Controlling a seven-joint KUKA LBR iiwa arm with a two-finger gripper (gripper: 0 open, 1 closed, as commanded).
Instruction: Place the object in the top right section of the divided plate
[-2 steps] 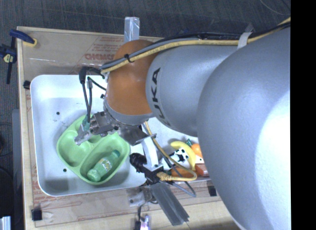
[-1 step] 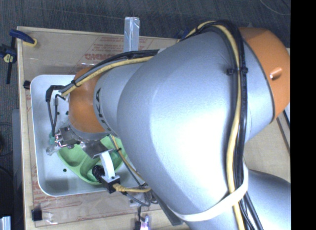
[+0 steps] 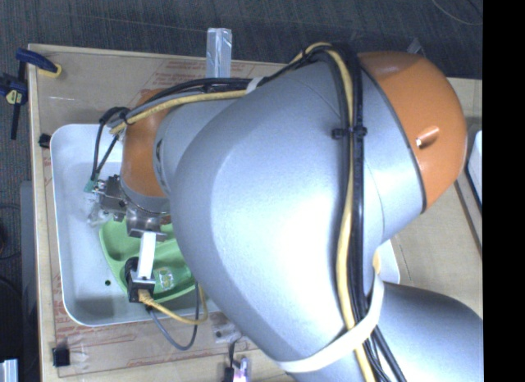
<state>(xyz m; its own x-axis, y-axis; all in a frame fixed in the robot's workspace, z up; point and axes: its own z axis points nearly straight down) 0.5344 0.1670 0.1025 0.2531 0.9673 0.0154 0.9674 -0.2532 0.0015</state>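
Arm (image 3: 312, 208) bulk spreads over most of the bench (image 3: 123, 69), leaving bare floor along the left wall and lower-left corner of one white bin (image 3: 72, 233). We count one green divided plate (image 3: 113, 249) near the bin's lower edge, below the gripper (image 3: 108, 196). Its opening and any hold we cannot tell.
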